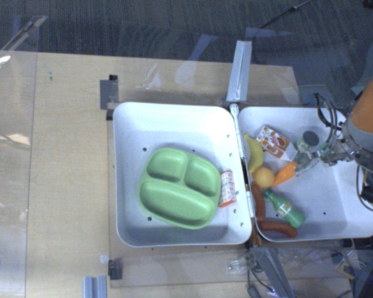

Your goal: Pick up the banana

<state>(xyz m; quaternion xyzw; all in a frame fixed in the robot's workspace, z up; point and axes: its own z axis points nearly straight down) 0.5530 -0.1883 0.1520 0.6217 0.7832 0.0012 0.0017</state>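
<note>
Half the banana (255, 154), bin-edge hidden.

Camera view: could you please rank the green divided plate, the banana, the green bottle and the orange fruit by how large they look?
1. green divided plate, by far the largest.
2. banana and green bottle: too alike to rank.
3. orange fruit, the smallest.

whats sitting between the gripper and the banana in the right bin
In the camera view, a carrot lies between the gripper and the banana, with the small carton just above that line.
</note>
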